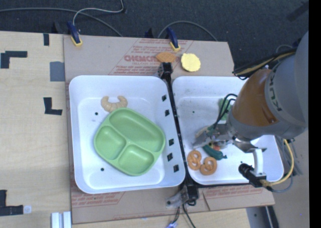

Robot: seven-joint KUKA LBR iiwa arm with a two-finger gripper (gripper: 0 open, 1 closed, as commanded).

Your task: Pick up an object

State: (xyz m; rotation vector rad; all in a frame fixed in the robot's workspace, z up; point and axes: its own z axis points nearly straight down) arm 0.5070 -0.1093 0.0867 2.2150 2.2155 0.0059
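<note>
White bins sit side by side on a cardboard-covered bench, seen from above, with a grey robot arm [273,99] reaching in from 3 o'clock.

Left bin [80,96]: a green divided plate [129,140] at centre, a tan croissant-shaped piece [114,103] just beyond it at 11 o'clock. Right bin [200,96]: the gripper [213,136] is low near the centre; whether its fingers are open or closed cannot be told. Just beside it at 6 o'clock lie a small orange-and-green piece [216,150] and two brown pretzels [201,162]. Outside the bins, at 12 o'clock, rest a yellow round piece [190,62] and a brown piece [167,57].
</note>
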